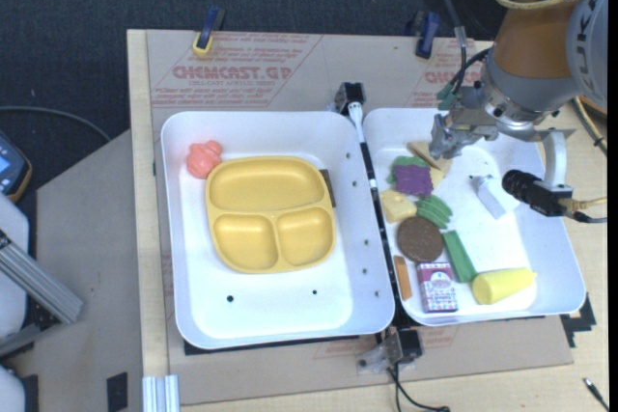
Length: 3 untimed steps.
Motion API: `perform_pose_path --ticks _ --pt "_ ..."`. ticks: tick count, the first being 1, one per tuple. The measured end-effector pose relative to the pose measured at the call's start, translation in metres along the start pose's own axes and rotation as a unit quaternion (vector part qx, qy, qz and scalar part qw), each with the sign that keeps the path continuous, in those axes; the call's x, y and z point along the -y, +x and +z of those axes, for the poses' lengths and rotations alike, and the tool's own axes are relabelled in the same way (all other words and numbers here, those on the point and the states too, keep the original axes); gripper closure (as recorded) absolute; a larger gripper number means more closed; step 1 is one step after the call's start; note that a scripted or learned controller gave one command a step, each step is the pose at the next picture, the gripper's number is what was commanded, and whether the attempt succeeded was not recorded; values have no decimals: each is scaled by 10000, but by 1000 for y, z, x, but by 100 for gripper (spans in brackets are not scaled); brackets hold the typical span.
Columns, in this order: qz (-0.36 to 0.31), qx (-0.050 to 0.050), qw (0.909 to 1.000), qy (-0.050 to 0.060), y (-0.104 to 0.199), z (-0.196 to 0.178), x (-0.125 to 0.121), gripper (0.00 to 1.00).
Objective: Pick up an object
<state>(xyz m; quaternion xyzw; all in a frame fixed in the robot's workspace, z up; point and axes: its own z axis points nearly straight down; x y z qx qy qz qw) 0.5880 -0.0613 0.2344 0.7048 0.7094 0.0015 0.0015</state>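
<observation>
My gripper (442,147) hangs over the upper part of the right bin (550,251), just above and right of a purple grape bunch (413,178). Below the grapes lie a pale yellow piece (394,205), a green pod (435,208), a brown round cookie (420,238), a green stick (459,256), a yellow block (502,285), a pink carton (436,288) and a thin orange stick (403,277). A tan cracker (422,153) lies under the gripper. A grey piece (489,197) lies to its right.
The left bin (183,236) holds a yellow divided tray (270,212) and a pink toy (203,158) at its top left. The arm's orange band (550,5) rises at the upper right. Clamps stand along the board's far edge.
</observation>
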Motion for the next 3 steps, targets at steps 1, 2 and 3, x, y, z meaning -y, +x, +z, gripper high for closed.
perform_pose_path --ticks 1,2,3 --pt "11 3 10000 -1 37 16 -34 100" --pt "14 1 10000 -10 56 2 -60 100" --pt "28 -2 10000 44 64 18 -49 100"
